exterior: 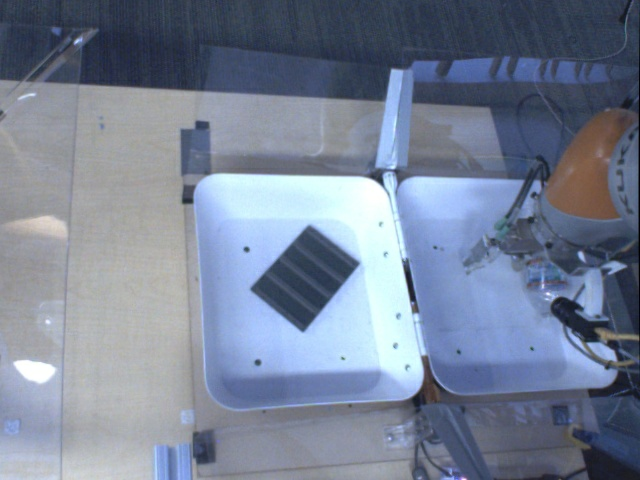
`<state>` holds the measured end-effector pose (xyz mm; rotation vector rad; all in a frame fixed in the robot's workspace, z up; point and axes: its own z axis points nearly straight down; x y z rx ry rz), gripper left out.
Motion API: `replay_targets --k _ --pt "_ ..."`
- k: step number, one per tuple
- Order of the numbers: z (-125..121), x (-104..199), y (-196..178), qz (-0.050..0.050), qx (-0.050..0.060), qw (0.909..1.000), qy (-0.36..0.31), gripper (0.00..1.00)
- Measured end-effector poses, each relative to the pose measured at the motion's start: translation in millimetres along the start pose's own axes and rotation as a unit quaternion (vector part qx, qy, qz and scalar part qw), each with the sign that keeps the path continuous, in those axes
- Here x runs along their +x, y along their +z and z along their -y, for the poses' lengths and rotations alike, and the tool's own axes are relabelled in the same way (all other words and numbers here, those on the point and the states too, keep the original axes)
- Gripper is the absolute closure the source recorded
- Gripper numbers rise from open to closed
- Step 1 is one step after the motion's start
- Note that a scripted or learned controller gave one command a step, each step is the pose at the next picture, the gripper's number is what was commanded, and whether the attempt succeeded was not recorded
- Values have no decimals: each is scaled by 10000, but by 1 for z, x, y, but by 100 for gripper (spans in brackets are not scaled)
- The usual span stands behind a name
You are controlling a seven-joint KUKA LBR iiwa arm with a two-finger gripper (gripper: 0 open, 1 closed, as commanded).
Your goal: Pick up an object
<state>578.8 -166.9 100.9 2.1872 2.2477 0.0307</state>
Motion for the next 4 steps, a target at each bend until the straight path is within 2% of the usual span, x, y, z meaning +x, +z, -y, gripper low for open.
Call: replay_targets --k 1,2,3,4 --pt "-37 -26 -16 -11 31 9975 -704 0" --pt "-43 -37 -113 55 47 9932 -1161 0" --pt "-35 7 12 48 49 9925 -1223 0" --pt "-38 8 -1 54 10 9923 -1238 100"
